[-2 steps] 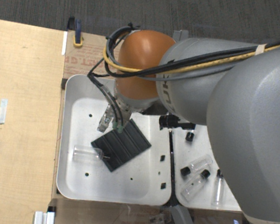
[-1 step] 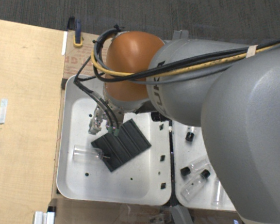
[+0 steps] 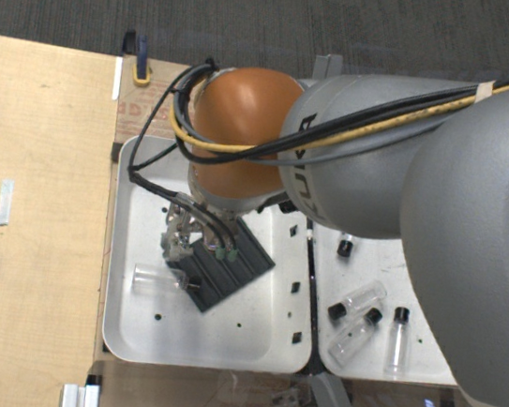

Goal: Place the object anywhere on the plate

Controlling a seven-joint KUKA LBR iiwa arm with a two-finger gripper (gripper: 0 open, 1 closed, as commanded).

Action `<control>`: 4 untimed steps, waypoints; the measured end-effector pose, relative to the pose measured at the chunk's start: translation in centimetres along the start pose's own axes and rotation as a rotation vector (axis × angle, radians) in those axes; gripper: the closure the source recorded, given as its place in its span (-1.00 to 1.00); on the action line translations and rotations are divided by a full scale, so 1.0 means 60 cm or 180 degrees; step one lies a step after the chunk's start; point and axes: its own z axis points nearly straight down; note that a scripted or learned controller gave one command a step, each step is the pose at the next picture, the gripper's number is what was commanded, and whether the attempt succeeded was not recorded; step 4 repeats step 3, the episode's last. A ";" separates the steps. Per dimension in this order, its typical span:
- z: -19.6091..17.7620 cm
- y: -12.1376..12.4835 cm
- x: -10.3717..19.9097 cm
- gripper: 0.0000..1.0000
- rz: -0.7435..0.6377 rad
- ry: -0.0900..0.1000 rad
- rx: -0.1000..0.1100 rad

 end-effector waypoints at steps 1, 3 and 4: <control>0.083 -0.018 -0.117 1.00 -0.0897 -0.0012 -0.0004; 0.078 -0.030 -0.149 1.00 -0.2669 -0.0017 -0.0005; 0.078 -0.030 -0.149 1.00 -0.2669 -0.0017 -0.0005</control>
